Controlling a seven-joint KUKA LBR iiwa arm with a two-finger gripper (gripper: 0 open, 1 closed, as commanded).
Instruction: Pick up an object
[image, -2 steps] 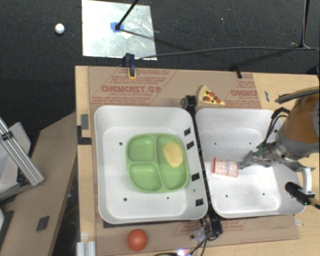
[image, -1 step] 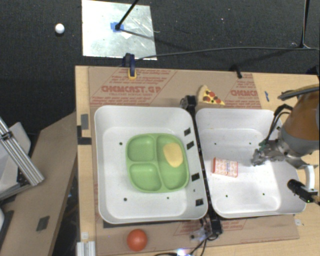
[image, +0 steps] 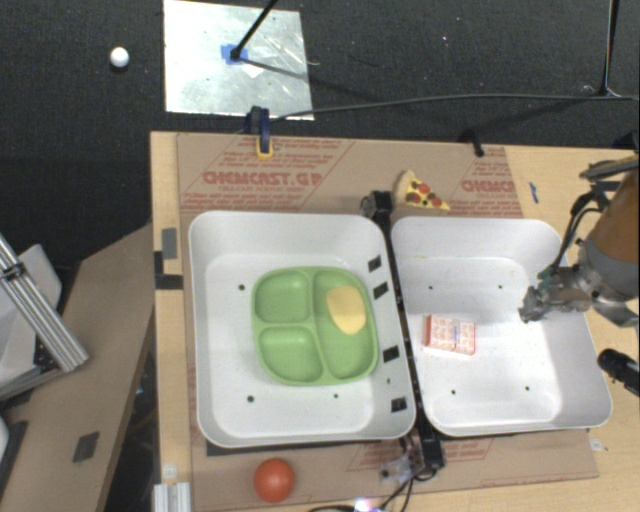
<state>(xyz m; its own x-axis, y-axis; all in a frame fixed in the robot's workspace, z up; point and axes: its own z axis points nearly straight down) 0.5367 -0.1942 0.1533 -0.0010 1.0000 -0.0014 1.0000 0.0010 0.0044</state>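
A small pink and white packet (image: 449, 334) lies flat in the right bin (image: 500, 405), left of its middle. In the left bin (image: 225, 400) sits a green divided plate (image: 313, 324) with a yellow piece (image: 347, 309) in its right-hand compartment. My gripper (image: 534, 303) hangs over the right side of the right bin, about eighty pixels to the right of the packet and a little above it in the view. Nothing shows between its fingers. The arm (image: 610, 250) comes in from the right edge.
A toy pizza slice (image: 421, 192) lies on the cardboard behind the bins. A red ball (image: 273, 479) rests on the bench in front of the left bin. Black clips run along the seam between the bins (image: 390, 300).
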